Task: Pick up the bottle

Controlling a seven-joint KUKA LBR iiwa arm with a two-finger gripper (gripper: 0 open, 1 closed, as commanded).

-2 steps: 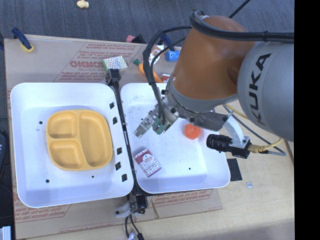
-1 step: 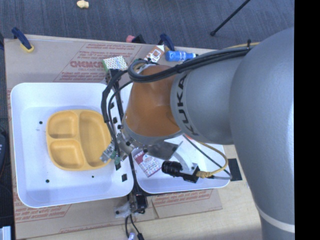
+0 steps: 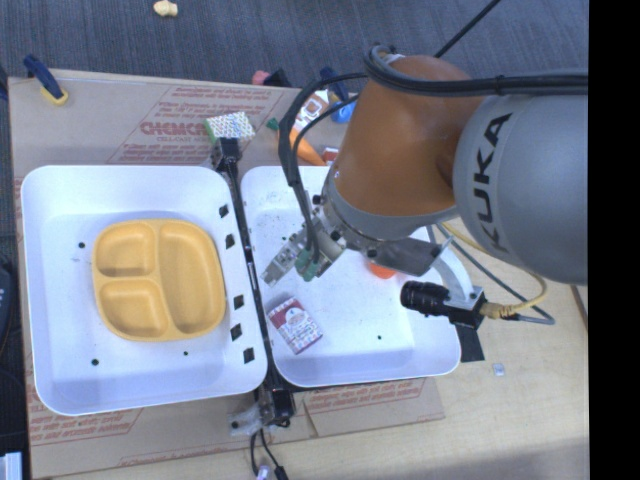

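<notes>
Bench with two white bins, gripper low in right bin, finger state unclear; bottle hidden, direction can't tell

Yellow three-compartment plastic tray lies in the white left bin. Small red-and-white printed carton (pattern illegible) lies in the white right bin. Grey arm carries an orange band.

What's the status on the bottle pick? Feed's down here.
Gripper low over right bin, nothing seen between fingers. Bottle not identified; arm covers the bin's far half. Small red-and-white box near gripper. Yellow tray in left bin.
</notes>
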